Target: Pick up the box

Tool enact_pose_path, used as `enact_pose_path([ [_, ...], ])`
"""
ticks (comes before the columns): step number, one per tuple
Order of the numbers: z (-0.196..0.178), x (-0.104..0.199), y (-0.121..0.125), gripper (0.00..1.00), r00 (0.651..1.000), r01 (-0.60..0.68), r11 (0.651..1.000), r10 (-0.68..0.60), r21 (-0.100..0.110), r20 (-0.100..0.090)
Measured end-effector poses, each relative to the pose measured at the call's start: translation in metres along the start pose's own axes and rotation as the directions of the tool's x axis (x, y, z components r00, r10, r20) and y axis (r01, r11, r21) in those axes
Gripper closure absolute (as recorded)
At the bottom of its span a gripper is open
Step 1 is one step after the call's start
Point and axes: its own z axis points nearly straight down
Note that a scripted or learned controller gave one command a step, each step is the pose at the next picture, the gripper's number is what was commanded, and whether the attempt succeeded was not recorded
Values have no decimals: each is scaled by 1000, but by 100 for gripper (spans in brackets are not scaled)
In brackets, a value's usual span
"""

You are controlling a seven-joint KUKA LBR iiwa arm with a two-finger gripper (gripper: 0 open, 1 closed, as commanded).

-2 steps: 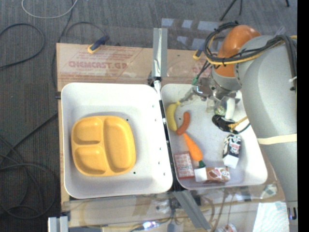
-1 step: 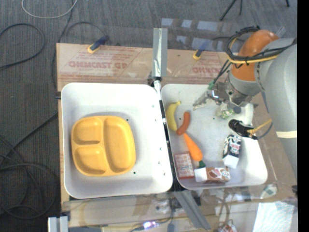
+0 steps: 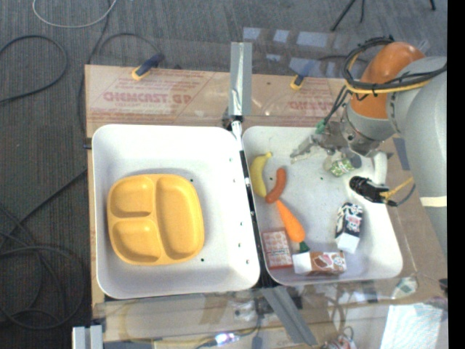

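Hovering at far corner of right bin (image 3: 392,264), my tool (image 3: 328,142) has nothing visibly in it; cannot tell its opening. Box (image 3: 277,248), beside carrot (image 3: 291,224), not yet lifted

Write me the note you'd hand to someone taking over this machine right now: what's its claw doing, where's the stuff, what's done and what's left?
Gripper: over the far end of the right white bin, nothing seen between its fingers.
Small flat pinkish-red box: lying at that bin's near edge, beside the orange toy carrot.
Also in that bin: yellow banana, orange-red sausage, two small cartons.
Left bin: yellow divided plate.
Done: nothing lifted.
Left: reach the box, grip, lift.
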Motion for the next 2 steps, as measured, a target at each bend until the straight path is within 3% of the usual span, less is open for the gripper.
enact_pose_path([
  [1, 0, 0, -5, 0, 1000, -12, 1000, 12, -3, 0],
  [2, 0, -2, 8, 0, 999, 44, 999, -44, 1, -5],
])
